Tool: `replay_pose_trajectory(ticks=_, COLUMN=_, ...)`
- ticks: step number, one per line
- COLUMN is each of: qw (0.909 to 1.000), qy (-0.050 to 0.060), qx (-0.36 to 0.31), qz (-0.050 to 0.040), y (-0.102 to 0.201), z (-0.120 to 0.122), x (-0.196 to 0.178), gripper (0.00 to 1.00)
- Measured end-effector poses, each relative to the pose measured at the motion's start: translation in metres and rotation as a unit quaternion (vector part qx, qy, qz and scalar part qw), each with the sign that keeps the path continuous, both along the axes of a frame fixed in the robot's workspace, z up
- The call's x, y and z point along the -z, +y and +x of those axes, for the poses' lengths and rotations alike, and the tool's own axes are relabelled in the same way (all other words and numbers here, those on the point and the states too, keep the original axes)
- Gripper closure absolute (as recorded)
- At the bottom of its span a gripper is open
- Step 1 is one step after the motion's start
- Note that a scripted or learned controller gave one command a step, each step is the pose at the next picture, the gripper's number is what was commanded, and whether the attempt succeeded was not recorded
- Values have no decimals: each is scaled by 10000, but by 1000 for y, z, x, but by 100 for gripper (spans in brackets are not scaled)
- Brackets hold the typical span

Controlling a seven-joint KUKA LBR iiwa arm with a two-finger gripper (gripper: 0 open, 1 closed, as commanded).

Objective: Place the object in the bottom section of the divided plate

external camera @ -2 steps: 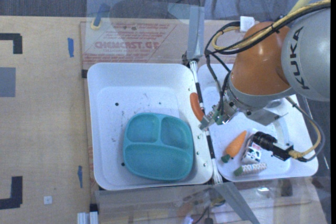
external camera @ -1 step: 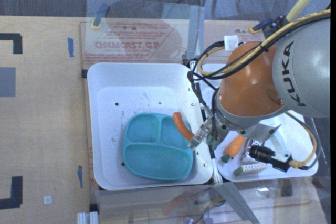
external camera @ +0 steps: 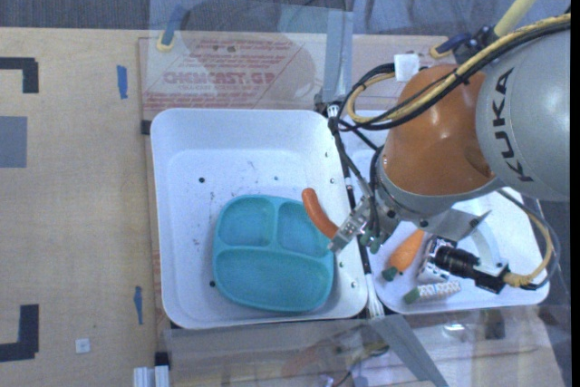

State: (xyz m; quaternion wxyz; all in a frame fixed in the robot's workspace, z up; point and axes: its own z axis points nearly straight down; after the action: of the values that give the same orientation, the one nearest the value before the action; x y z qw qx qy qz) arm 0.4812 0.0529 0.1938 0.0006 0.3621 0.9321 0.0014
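A teal divided plate (external camera: 270, 254) lies in the left white bin (external camera: 181, 149), with two small sections at the top and one wide section at the bottom. A slim orange object (external camera: 314, 208) stands slanted over the plate's upper right rim. Its lower end meets my gripper (external camera: 343, 234), which reaches in from the right over the wall between the bins. Whether the gripper has hold of the orange object is hidden by the angle. The wide bottom section holds nothing.
The right bin (external camera: 521, 240) holds an orange carrot-like piece (external camera: 408, 249) and a small white ridged item (external camera: 437, 289), partly under the arm (external camera: 444, 140). Cables loop around the wrist. A clear plastic sheet (external camera: 227, 59) lies behind the bins.
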Motion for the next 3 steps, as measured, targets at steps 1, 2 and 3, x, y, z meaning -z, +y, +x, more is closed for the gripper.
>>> replay_pose_trajectory(ticks=1, qw=10000, qy=-9, qx=82, qz=-9, y=-31, z=-1, x=-21, gripper=100)
replay_pose_trajectory(ticks=2, qw=9970, qy=25, qx=777, qz=-10, y=73, z=-3, x=43, gripper=100)
replay_pose_trajectory(ticks=3, qw=9969, qy=22, qx=785, qz=-9, y=73, z=-2, x=43, gripper=0)
